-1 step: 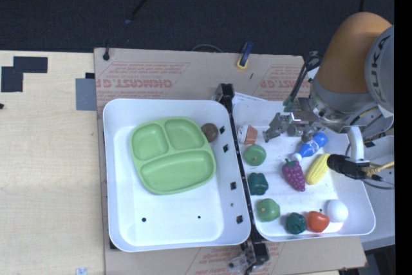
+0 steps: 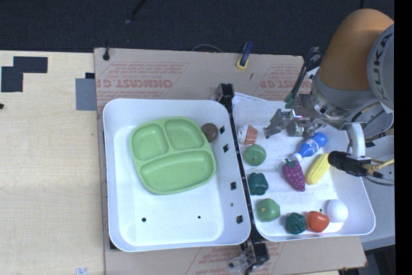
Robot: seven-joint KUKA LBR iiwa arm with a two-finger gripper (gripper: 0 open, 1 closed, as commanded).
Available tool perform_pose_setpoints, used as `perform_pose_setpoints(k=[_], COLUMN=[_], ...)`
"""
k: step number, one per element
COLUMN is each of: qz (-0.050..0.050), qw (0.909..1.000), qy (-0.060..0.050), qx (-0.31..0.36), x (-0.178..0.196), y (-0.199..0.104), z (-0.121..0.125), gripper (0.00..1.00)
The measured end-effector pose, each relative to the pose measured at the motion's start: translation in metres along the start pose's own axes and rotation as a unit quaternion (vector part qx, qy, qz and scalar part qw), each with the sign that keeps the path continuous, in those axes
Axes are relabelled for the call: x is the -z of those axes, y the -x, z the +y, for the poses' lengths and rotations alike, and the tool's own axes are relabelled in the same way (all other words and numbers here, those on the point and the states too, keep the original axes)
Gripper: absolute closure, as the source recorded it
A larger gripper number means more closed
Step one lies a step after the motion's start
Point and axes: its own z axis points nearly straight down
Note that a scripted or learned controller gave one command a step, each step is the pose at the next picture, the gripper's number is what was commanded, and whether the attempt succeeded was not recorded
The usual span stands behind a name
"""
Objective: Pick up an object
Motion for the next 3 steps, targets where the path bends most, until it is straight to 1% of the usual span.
perform_pose_setpoints(k=[1, 2, 3], qz=[0.001, 0.0, 0.0], qw=[1.0, 1.0, 1.0], qy=[-0.003, -0.002, -0.001], qx=[0.0, 0.0, -0.001], x=[-0.065, -0.109, -0.132], y=[-0.002, -0.005, -0.007], z=[-0.004, -0.009, -0.009], gripper=[0.0, 0.0, 0.0])
